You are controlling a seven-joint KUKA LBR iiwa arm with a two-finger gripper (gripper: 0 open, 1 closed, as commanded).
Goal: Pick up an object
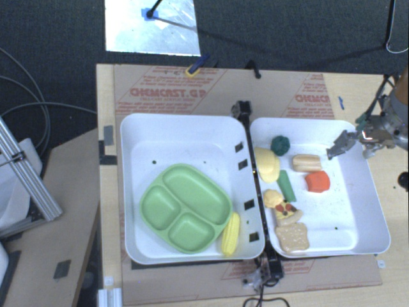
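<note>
Nearest my camera, at the front of the right bin (374, 232), lies a tan cracker-like piece (293, 237), and just behind it a small yellow item with red spots (279, 201). Going back from there I count a green stick (286, 186), a pale yellow rounded piece (267, 164), an orange-red block (317, 181), a bread-roll shape (307, 162) and a dark green lump (280, 145) toward the rear. Any of these would serve as the object to pick, and all of them rest on the bin floor.

My gripper (340, 146) sits above the right bin's back right part, reaching in from the right. One dark finger points toward the roll and the orange-red block, near them but apart, and nothing is between the fingers that I can see. Whether they stand wide or narrow I cannot tell from this angle.

So I judge the task barely begun: the approach is under way, but choosing, descending, closing and lifting all remain.

Further out, the left bin (137, 133) holds a green divided plate (185, 207) with a yellow corn-like piece (231, 233) just beside it, against the wall between the bins. Both bins sit on cardboard (167, 85), with a shiny sheet (152, 18) beyond.
</note>
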